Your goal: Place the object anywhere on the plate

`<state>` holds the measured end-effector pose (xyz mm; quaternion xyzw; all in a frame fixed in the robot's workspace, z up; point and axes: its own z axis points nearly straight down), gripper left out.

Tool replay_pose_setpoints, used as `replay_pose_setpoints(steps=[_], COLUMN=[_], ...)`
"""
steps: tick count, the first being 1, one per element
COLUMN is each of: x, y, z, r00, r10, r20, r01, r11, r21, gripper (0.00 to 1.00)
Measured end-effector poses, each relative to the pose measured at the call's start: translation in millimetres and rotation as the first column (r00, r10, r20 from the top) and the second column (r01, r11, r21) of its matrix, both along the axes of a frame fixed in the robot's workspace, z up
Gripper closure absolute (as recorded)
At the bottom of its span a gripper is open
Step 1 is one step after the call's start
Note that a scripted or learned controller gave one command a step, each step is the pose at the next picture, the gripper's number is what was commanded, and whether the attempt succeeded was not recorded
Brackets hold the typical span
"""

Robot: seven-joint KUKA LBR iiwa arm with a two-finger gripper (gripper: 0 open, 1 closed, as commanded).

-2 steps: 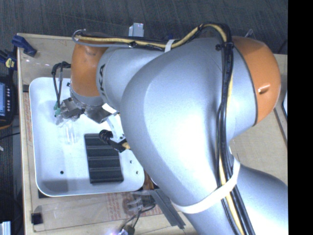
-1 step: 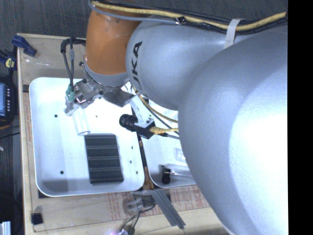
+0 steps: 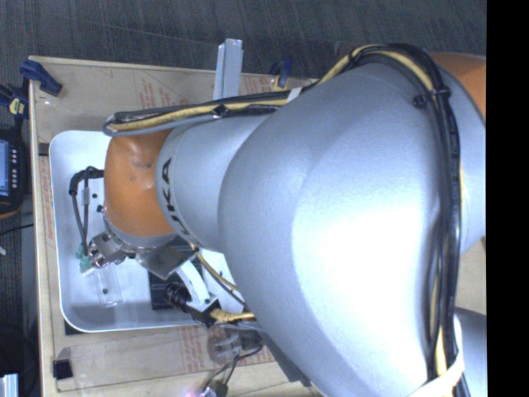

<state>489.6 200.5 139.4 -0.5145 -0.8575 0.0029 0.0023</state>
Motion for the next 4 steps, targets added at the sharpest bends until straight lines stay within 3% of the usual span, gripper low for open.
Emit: replay_pose_setpoints(steps=[1, 2, 3, 4], x=[-3.1, -12.6, -14.9, -12.7], y=[1.6, -93.2, -8.6, -28.3], z=[100.6, 134.3, 30.3, 155.0], r00=[0.962, 0.942, 0.901, 0.938], r10=[0.273, 0.337, 0.433, 0.347], r20=[0.008, 0.007, 0.002, 0.009], r01=[-0.273, -0.337, -0.433, -0.347], r11=[0.962, 0.942, 0.901, 0.938], r21=[0.002, 0.002, 0.002, 0.003], gripper=[1.00, 1.00, 1.00, 1.00])
